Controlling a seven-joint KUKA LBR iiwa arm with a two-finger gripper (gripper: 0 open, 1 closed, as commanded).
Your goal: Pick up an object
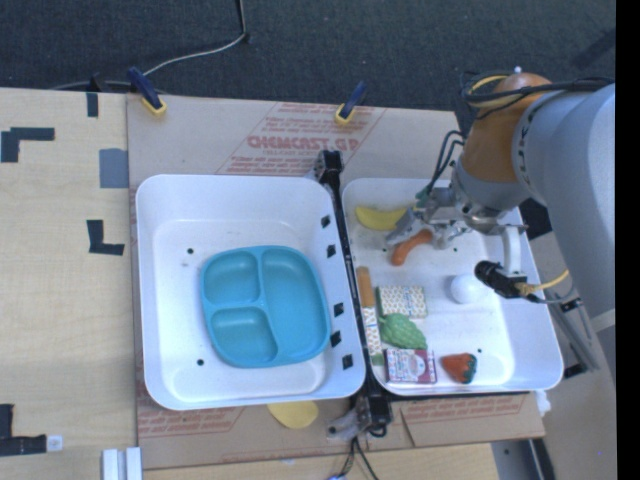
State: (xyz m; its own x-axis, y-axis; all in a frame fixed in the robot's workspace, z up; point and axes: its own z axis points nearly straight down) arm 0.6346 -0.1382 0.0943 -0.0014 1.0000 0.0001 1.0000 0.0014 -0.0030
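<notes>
Bins: the left bin [160, 268] holds a blue 3-part tray [265, 303]. At 12 o'clock in the right bin [500, 353], the gripper [425, 230] hangs over an orange carrot [410, 248], with a yellow piece [378, 216] at the carrot's 10 o'clock. Whether anything is gripped, I cannot tell.

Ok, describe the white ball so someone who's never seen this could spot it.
Look in the right bin, the one without the blue tray. Near its right wall, past the patterned square, sits the white ball. It is the lone round, plain white thing there.
</notes>
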